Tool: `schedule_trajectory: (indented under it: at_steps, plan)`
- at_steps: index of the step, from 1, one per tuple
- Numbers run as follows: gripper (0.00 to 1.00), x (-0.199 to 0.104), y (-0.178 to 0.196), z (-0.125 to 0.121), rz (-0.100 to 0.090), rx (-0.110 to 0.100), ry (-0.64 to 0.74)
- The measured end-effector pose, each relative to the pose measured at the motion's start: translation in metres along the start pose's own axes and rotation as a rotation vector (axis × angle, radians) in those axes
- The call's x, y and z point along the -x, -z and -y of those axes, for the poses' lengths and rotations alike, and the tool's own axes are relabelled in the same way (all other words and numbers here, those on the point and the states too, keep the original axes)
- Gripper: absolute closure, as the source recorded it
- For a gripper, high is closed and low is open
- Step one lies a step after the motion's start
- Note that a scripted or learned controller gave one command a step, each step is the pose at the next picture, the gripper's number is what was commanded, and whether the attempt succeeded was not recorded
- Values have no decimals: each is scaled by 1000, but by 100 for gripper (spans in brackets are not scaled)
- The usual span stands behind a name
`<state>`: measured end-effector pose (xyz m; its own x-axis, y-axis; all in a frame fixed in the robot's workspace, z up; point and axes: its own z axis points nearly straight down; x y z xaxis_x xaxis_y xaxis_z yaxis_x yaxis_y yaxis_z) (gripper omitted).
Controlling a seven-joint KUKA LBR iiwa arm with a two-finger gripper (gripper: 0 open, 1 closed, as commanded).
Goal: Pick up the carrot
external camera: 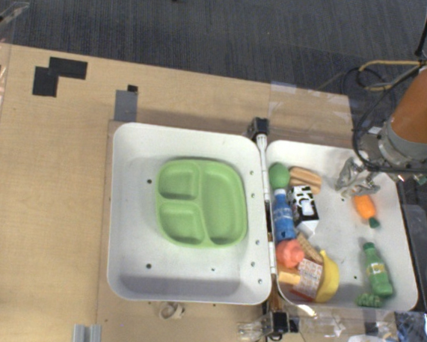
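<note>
So there are two white bins on the bench, and I'll use the green divided plate [199, 203] as my reference point, since it's the one thing sitting in the left bin [119, 210]. Everything else is in the right bin [408, 253], on the far side of the divider from that plate.

The single carrot [365, 207] is well away from the plate, toward the right bin's far right, in its upper part, lying on bare white floor. The gripper [357, 180] hangs just above it in the view, fingers spread apart, with nothing between them. Can't tell if a fingertip touches the carrot.

Count of the rest: one green bottle [375, 274] lower down, also far from the plate. Close to the plate, along the divider, there's a clutter pile: one blue bottle [282, 218], one banana [328, 278], one green round thing [278, 175].
</note>
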<state>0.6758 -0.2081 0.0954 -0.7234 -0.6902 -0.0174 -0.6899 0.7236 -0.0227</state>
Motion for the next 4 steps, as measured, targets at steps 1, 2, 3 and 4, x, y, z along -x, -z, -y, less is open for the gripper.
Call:
schedule_trajectory:
  at_steps: [1,2,3,4]
  plan:
    - [0,1,0,-1,2,1,0]
    - [0,-58,-4,-65,-2,16,59]
    - [0,-77,21,-80,-4,19,360]
    - [0,-88,3,-108,18,10,605]
